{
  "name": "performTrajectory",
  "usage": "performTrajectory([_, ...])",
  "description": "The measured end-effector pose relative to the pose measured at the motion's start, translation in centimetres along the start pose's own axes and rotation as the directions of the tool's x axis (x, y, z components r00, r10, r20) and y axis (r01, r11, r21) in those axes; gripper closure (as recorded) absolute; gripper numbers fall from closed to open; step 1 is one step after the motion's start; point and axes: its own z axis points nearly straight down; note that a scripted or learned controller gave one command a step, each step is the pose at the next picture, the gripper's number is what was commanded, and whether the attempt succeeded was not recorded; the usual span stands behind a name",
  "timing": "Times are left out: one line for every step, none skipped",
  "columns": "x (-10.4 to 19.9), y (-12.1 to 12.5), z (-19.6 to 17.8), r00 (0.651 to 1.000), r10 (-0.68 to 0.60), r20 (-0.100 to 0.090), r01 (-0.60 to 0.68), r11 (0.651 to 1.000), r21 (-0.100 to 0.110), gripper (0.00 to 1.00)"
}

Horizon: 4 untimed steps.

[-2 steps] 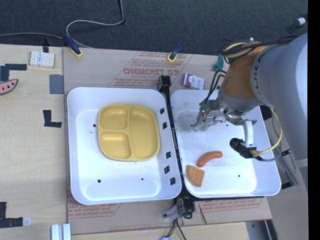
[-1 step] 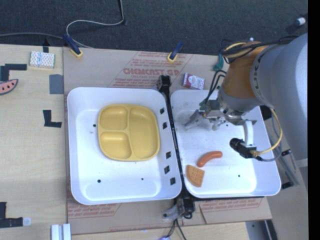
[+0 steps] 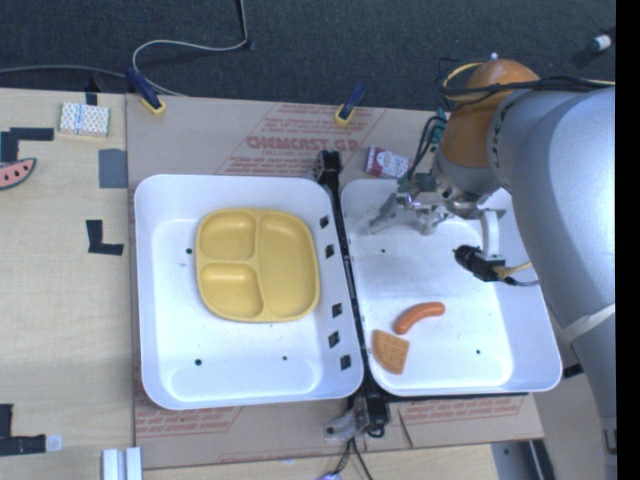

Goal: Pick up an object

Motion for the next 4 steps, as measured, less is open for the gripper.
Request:
performTrajectory([2.5, -3.9, 0.0, 1.000, 0.002, 0.001, -0.002, 1.000, 0.002, 0.00])
performTrajectory([2.4, -3.9, -1.0, 1.000, 0.002, 0.001, -0.002, 1.000, 0.001, 1.00])
performTrajectory([2.4, -3.9, -1.0, 1.000, 0.002, 0.001, -0.002, 1.000, 0.001, 0.00])
performTrajectory([2.5, -3.9, -1.9, 1.000, 0.002, 0.000, -0.002, 1.000, 0.002, 1.00])
